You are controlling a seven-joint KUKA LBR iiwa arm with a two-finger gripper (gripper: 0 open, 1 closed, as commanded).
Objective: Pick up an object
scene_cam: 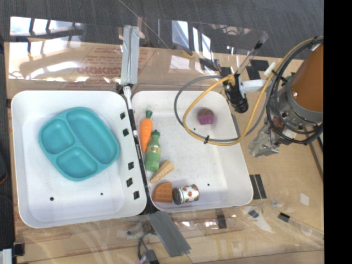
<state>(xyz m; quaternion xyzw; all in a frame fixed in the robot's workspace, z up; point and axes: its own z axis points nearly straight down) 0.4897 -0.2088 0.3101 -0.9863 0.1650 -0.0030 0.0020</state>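
The right bin holds several small items. An orange carrot and a green bottle lie along its left wall. Below them are a tan cone-shaped piece, a brown waffle-like piece and a small spotted can on its side. A purple cupcake sits alone near the bin's far right corner. My gripper hangs outside the bin, just past its right rim, with nothing seen in it.
The left bin bears a teal divided plate. A yellow and black cable loops over the right bin near the cupcake, ending at a black cylinder. A grey bar stands behind the bins.
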